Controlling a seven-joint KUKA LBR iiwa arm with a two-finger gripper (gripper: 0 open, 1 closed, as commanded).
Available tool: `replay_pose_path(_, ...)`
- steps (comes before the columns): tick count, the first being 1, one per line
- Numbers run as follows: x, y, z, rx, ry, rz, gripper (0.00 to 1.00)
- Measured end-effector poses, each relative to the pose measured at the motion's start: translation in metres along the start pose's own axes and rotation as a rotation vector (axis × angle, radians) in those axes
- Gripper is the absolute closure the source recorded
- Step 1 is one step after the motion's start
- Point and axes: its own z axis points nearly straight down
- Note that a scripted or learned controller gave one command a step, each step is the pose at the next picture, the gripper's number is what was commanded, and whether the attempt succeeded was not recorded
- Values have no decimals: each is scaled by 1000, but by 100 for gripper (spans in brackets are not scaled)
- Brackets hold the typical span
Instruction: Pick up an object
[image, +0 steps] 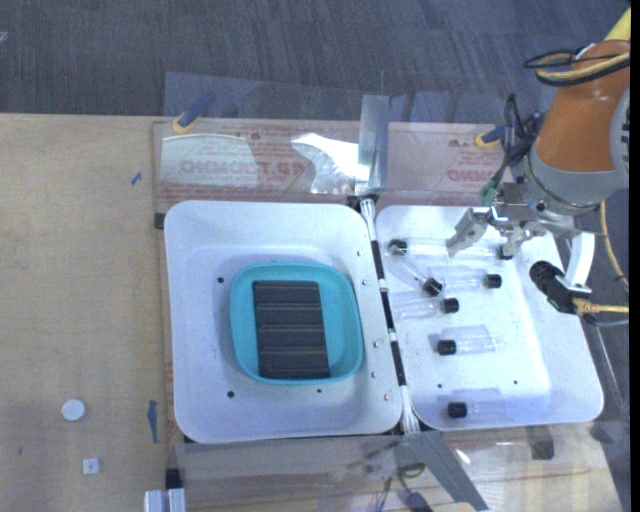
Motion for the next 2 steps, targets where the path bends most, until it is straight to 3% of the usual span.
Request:
replay_pose_path(1, -33, 3, 113, -2, -1, -144, 0)
replay_pose_path(2, -2, 33, 126, 5, 0, -172, 0)
